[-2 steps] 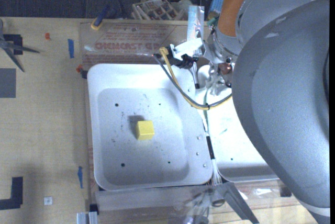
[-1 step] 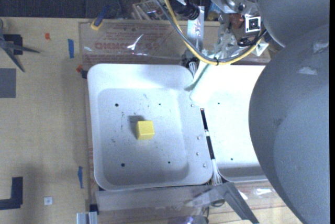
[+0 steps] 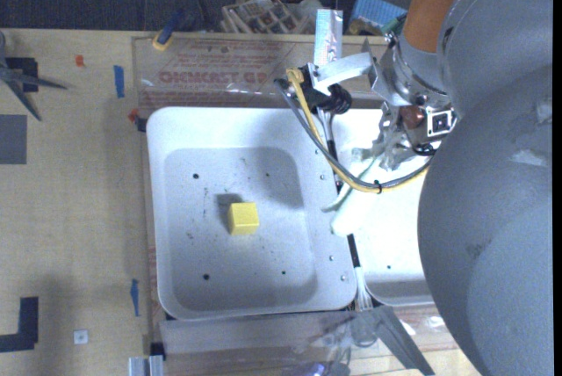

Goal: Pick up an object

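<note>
The small yellow block (image 3: 243, 217), judged light, stiff and best taken across two flat opposite sides, is seen low in the left bin (image 3: 176, 137), well apart from and left of the gripper (image 3: 397, 146), whose fingers' state cannot be told.

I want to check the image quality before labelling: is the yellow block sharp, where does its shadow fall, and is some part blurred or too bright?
In the camera view the yellow block is fairly sharp, with a small dark shadow at its upper left; the grey arm at the right is very near and soft; the right bin is washed out bright, while the left bin shows even shading.
</note>
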Action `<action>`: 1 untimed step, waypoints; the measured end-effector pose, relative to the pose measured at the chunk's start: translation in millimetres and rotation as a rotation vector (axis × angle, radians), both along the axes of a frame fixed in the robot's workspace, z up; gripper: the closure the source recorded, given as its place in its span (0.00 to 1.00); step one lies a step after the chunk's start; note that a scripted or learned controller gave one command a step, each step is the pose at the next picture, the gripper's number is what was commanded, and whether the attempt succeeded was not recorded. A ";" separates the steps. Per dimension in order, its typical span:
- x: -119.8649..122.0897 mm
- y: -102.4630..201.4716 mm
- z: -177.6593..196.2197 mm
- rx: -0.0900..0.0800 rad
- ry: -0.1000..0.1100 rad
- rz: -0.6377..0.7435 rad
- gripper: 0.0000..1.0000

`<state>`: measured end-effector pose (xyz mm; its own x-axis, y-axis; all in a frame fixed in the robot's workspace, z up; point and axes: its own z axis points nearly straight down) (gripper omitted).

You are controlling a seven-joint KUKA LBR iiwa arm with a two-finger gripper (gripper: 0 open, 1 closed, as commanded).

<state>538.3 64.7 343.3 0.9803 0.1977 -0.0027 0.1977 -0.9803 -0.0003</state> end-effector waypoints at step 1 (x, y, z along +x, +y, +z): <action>-48.5 14.3 52.9 -0.002 -0.004 0.000 1.00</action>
